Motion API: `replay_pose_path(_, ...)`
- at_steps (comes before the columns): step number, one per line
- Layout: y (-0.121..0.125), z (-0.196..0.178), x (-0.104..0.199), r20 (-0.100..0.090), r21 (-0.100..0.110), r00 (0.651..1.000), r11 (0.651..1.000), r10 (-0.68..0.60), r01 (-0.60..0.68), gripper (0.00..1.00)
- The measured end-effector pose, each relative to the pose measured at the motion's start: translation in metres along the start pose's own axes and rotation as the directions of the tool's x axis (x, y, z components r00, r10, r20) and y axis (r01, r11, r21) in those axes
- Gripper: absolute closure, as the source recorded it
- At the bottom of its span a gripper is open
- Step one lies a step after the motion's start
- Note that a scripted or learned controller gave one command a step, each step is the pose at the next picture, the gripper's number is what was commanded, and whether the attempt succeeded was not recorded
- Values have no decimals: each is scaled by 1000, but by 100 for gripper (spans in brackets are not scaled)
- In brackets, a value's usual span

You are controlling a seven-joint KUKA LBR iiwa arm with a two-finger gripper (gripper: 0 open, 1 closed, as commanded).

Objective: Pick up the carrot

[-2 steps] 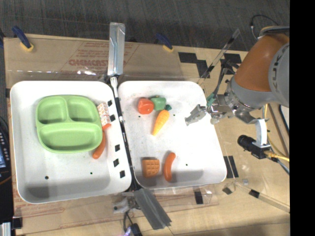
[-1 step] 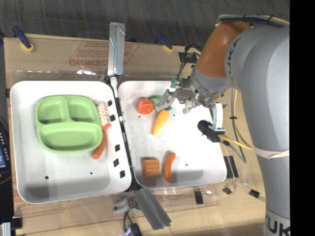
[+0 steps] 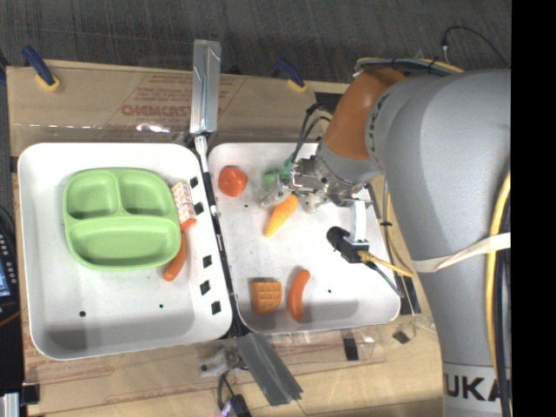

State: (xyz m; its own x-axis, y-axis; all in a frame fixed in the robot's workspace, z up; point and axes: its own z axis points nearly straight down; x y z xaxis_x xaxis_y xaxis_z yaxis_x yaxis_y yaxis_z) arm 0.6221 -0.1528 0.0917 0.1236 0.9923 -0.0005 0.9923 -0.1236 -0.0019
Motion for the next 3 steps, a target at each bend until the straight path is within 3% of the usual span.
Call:
replay_pose_path(1,0,-9,2,-1,3,1000,1000,-6,6,100)
replay_pose_path(2,30,-141,49,2,-5,910,910,-414,414,100)
replay_pose_path(3,22,-101,1,0,2,928,928,-373,373,100)
